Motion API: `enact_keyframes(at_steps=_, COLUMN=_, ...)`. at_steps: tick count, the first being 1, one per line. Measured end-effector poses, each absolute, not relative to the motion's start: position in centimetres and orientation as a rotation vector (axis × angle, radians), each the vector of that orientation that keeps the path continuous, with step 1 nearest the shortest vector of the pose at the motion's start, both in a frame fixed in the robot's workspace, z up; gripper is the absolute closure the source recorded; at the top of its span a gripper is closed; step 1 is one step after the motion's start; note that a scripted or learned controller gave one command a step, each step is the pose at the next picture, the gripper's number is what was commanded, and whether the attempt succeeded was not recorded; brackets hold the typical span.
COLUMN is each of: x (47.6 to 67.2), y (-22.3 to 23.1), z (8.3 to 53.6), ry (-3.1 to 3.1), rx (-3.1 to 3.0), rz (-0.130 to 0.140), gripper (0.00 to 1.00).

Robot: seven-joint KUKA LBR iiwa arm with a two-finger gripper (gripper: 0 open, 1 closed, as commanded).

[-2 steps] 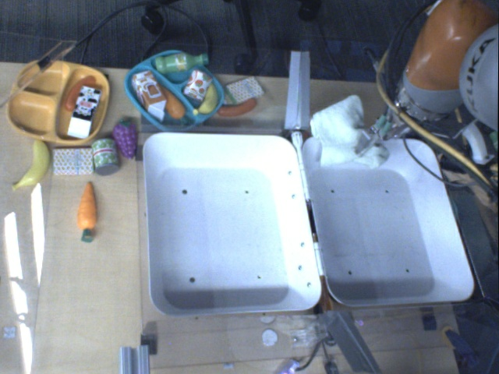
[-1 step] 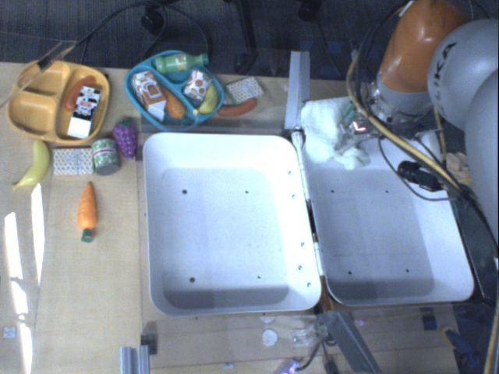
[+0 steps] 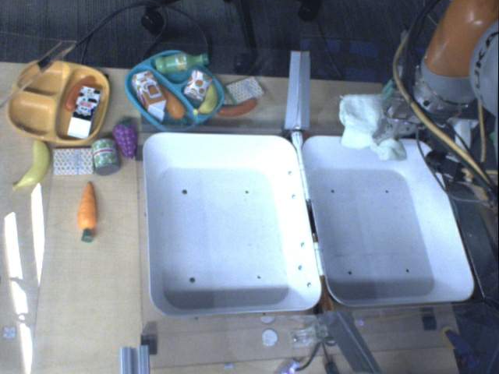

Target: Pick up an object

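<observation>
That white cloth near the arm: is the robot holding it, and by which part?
It cannot be told. The gripper sits at the right edge of the white cloth, over the far rim of the right bin, but any hold is hidden.

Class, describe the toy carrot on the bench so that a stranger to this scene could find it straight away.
Start at the left white bin and look to the bare wooden bench on its left. There the toy carrot lies alone, below the small can and right of the banana. Its orange body with a green stub at the lower end sets it apart.
</observation>
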State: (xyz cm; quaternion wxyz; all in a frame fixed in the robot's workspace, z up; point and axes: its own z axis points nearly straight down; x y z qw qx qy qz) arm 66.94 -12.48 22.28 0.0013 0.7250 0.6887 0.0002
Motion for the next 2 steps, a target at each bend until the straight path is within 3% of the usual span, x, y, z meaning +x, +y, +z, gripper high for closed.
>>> enact_keyframes(at_steps=1, x=66.9, y=-10.4, z=18.8, ry=2.365, rx=2.065, rz=0.001, gripper=1.00)
enact_keyframes(at_steps=2, x=66.9, y=-18.8, z=18.7, ry=2.270, rx=2.167, rz=0.000, gripper=1.00)
